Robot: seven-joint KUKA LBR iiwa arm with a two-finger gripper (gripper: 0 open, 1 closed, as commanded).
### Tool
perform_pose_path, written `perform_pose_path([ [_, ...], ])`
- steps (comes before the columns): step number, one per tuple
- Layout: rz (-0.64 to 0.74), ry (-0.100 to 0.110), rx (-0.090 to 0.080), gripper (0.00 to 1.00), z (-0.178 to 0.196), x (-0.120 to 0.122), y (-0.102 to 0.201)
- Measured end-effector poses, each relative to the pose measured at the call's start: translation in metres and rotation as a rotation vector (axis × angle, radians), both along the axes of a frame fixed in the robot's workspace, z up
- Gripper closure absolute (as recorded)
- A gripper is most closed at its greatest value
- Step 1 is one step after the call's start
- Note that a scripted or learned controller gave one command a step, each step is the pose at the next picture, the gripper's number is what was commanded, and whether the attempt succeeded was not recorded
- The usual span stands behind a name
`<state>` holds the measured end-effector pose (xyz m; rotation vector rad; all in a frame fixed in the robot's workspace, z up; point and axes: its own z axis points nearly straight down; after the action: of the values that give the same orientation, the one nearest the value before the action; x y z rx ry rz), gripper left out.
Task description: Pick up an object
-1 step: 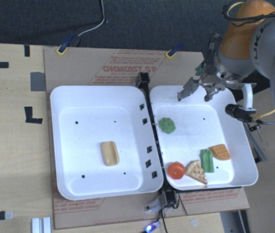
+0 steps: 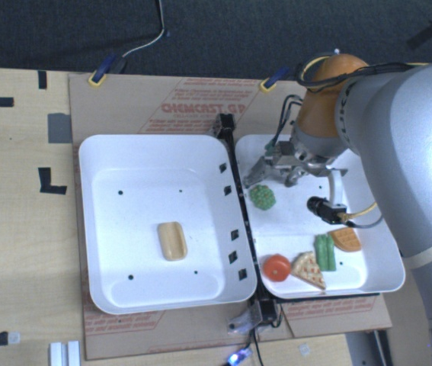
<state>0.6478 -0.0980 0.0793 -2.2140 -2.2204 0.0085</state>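
Holding bread, the left bin; right bin, vegetables; gripper state unclear.

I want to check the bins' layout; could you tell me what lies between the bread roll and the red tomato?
In the camera view, the black divider where the bins meet lies between the bread roll and the tomato.

You've got a light wood bench with a cardboard sheet laid on it. On that sheet sit two white bins, the left bin at 9 o'clock, the right bin at 3.
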Motion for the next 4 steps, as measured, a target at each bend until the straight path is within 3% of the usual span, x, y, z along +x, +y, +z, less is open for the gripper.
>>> perform_pose_path([
  [1,-0.001,-0.006,0.000,1.00,0.018,0.002,-0.001],
  [2,0.006,-0.012,0.002,1.00,0.110,-0.009,0.089],
  [3,0.005,-0.008,0.002,1.00,0.119,-0.008,0.145],
  [4,0.004,-0.013,0.002,1.00,0.178,0.022,0.201],
])
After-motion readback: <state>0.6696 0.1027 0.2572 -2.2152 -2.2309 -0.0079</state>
